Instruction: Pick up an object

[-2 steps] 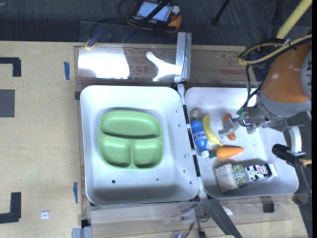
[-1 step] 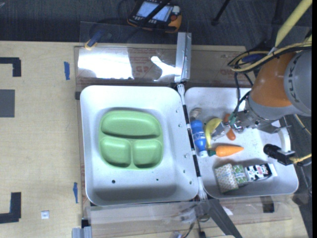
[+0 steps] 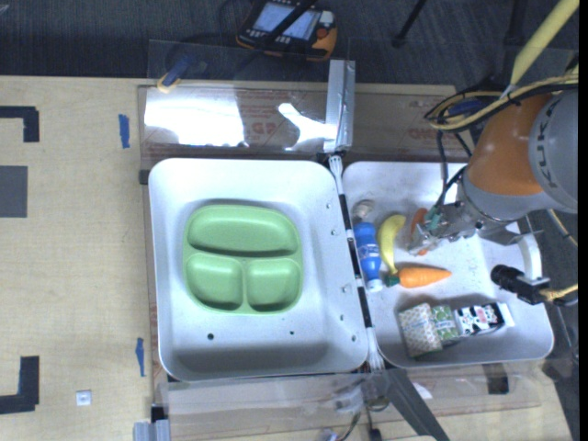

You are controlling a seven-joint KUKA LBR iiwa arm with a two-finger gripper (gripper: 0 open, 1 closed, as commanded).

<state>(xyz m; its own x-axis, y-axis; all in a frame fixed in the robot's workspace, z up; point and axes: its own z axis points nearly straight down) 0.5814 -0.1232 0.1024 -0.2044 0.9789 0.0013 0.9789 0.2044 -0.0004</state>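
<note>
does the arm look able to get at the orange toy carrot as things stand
Probably yes. The orange toy carrot lies uncovered in the right white bin, just below the gripper; the yellow banana sits beside its leafy end, which may crowd a grasp there.

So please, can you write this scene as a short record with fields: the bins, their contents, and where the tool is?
left bin: holds a green tray with three sections
right bin: holds a bottle, banana, carrot, two cartons
bottle: blue, along the bin's left wall
banana: just right of the bottle
carrot: orange, lying across, below the banana
cartons: side by side, near the front edge
tool: low over the right bin, right of the banana, above the carrot
grasp: cannot tell
</note>
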